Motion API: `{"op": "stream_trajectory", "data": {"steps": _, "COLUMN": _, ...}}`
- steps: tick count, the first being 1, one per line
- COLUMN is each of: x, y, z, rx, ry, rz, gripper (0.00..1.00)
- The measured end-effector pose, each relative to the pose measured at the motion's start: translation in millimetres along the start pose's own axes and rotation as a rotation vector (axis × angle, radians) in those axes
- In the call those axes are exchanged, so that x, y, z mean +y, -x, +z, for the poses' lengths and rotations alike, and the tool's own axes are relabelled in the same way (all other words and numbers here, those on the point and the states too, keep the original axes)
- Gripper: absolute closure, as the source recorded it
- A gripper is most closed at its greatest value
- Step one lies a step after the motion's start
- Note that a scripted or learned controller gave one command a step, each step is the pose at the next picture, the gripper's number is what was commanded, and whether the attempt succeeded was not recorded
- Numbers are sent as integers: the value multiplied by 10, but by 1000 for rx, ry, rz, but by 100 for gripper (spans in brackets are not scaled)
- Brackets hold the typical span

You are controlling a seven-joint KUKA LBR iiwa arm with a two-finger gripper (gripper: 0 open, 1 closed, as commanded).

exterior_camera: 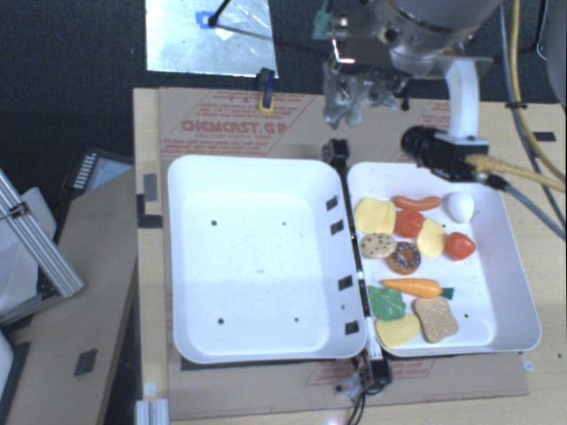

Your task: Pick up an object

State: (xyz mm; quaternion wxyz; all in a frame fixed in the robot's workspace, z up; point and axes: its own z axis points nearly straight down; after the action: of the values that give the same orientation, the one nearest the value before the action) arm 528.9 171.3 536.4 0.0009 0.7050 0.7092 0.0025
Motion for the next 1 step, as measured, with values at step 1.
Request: {"op": "stream_trajectory", "data": {"steps": 1, "x": -442, "y": -65, "z": 7, "rx": -1, "ry": -4, "rz": 0, "gripper": 100}}
